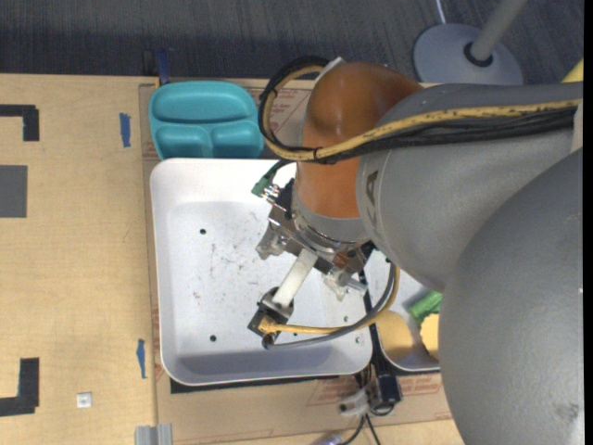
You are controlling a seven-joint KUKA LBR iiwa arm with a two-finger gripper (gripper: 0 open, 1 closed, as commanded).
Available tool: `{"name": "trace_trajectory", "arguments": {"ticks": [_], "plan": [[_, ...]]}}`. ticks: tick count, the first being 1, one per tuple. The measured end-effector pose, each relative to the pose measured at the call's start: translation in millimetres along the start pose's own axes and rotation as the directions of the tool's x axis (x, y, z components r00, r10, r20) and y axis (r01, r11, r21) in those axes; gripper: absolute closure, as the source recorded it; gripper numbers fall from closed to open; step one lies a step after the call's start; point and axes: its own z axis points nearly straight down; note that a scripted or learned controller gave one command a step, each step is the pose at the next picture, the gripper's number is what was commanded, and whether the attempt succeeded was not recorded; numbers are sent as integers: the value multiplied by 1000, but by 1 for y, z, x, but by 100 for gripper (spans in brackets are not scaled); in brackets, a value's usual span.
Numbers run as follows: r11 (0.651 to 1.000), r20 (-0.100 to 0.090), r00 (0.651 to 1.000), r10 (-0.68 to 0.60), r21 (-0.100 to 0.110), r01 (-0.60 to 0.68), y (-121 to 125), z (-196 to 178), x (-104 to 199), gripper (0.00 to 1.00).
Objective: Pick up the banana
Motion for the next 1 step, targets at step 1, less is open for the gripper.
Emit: {"name": "trace_trajectory", "arguments": {"ticks": [1], "plan": [[972, 1, 972, -236, 2, 236, -18, 163, 23, 0]]}}
